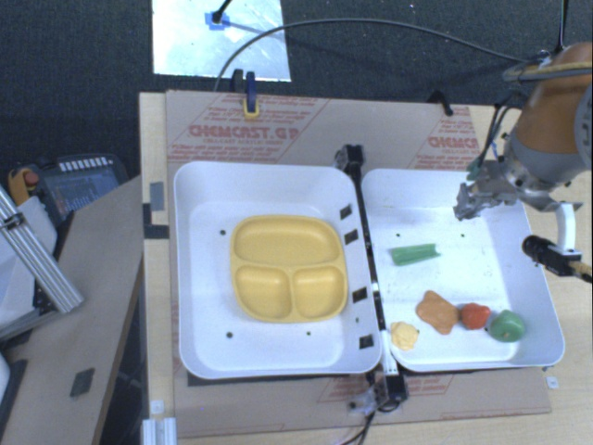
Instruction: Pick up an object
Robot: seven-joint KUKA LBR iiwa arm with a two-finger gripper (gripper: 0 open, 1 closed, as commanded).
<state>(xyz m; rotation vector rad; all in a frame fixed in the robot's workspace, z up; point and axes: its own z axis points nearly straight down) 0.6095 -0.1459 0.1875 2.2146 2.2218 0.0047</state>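
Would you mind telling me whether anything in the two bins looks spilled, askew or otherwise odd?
Nothing stands out. The yellow divided tray lies flat in the left bin. In the right bin, the green stick, orange piece, yellow piece, red piece and green piece lie loose and look intact.

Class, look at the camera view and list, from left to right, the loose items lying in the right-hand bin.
Green stick-shaped piece → small yellow piece → orange piece → red piece → round green piece. The first two overlap a little in left-right position; the green stick starts slightly further left and lies further back.
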